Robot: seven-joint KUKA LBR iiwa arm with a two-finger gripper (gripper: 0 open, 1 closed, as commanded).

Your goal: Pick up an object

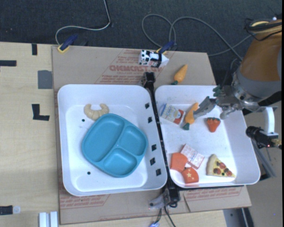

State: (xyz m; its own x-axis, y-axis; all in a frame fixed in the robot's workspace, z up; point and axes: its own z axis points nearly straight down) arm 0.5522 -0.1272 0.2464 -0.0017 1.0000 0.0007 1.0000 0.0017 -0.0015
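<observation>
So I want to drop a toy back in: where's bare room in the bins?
Right bin: bare floor mid-right, between strawberry and pizza slice. Crowded near the carrot and gripper. Left bin: strips left of and below the blue plate; croissant sits above it.

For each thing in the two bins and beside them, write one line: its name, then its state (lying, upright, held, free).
blue divided plate: flat in left bin, nothing on it
croissant: lying beside plate, free
carrot: lying in right bin, free
strawberry: in right bin, free
pizza slice: lying flat
second carrot: lying outside the bins
gripper: above right bin, holding nothing visible
</observation>
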